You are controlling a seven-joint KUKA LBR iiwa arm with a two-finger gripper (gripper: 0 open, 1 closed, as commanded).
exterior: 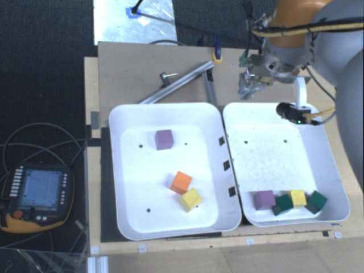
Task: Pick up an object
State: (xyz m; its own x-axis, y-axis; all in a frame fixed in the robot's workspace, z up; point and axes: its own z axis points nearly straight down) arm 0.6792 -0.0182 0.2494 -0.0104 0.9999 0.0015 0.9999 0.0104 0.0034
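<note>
You get one grey KUKA arm [341,33], smooth rounded casing, matte light grey where the big link fills the upper right corner. Above the wrist there's a wide glossy orange band [301,4], dome-shaped from this angle. Black cables [318,26] run across the seam between orange and grey, with a pale yellowish line alongside. Under that, a silver-grey metal wrist flange [281,61], ringed and ribbed. The small metallic two-finger gripper [248,86] looks dull steel, blurry, detail poor. A white bracket [300,92] hangs off the wrist with a black module [291,112], possibly a camera, showing a tiny green light.
</note>
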